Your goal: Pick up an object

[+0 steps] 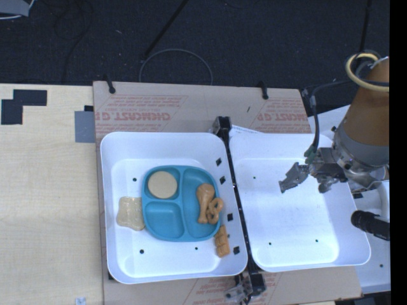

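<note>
In the left bin (121, 164) lies a blue divided plate (166, 224). On it sit a round tan biscuit (161, 184) and a brown pretzel-like piece (208, 203). A pale bread-like piece (130, 213) lies against the plate's left edge. A small brown piece (221, 241) rests by its lower right corner. My gripper (310, 180) hangs over the right bin (299, 234), near its right side, far from all the food. Its fingers are spread open and nothing sits between them.
A black clamp strip (231, 189) runs between the two bins. Cardboard (165, 110) lies under the bins at the back. A black cylindrical part (372, 224) sticks in past the right bin's right edge. The arm's orange band (375, 107) rises at the far right.
</note>
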Tool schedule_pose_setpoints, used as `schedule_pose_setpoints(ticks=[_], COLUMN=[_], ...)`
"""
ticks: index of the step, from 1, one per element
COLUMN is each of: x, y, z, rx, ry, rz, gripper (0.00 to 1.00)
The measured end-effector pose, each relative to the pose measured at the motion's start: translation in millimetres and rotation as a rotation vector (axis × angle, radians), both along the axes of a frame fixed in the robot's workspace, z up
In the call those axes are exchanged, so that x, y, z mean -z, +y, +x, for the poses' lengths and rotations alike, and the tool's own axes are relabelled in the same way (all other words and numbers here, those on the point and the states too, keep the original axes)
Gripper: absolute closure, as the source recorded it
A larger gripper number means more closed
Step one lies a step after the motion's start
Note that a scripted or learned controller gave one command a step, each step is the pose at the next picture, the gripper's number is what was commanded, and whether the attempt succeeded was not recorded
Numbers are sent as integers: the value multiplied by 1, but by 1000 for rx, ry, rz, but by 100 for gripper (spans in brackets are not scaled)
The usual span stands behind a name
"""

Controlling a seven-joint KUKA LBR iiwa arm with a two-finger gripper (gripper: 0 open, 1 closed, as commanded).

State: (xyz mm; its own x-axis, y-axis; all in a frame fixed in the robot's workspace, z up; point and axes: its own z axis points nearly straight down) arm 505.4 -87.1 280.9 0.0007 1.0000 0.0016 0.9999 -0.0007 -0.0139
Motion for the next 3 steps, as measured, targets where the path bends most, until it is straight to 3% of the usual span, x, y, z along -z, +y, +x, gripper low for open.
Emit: schedule_pose_setpoints(ticks=[1,3], x=[-5,104], y=[0,-2], z=[2,3], rx=[-2,-1], ry=[-10,-5], rz=[-1,0], gripper=[0,0])
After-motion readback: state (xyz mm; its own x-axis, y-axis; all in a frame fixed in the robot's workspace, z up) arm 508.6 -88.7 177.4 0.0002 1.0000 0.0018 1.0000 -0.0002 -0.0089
